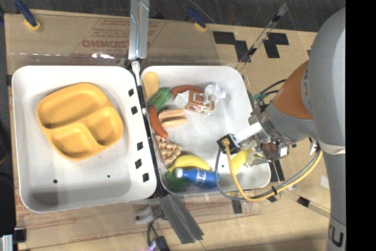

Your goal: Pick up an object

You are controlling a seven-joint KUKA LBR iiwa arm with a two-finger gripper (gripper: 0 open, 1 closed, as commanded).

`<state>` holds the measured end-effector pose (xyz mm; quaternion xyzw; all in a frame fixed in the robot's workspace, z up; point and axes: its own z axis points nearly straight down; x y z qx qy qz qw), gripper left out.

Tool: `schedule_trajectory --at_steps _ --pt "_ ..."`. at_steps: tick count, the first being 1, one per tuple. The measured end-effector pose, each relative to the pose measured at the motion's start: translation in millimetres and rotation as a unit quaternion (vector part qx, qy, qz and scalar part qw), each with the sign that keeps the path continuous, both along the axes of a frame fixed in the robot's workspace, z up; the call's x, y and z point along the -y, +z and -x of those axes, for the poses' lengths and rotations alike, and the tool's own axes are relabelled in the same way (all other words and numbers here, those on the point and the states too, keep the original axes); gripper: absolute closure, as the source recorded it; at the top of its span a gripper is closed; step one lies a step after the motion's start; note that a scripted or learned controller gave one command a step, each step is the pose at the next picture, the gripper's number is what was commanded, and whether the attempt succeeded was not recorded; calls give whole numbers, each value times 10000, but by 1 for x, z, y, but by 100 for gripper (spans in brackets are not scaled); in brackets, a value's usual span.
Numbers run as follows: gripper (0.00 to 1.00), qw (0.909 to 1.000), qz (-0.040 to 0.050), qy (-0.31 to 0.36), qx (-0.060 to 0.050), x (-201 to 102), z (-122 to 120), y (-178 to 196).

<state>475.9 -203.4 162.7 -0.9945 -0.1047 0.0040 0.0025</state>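
The gripper [245, 156] sits low in the lower right of the right bin [235, 76]; something yellow [241, 158] shows at its tip, but whether it is gripped, or how the tool is set, I cannot tell; the other toys lie to its left along the bin's left wall: banana [189, 161], blue bottle [197, 177], waffle [168, 151], hot dog [171, 117]; the banana's long axis runs roughly left-right; the left bin holds a yellow tray [79, 119].
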Motion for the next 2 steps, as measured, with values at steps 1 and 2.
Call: schedule_trajectory --at_steps 1,2 --pt "0 10000 1 -1 9 0 0 1" --pt "0 9999 -1 100 -10 -43 -70 -64"
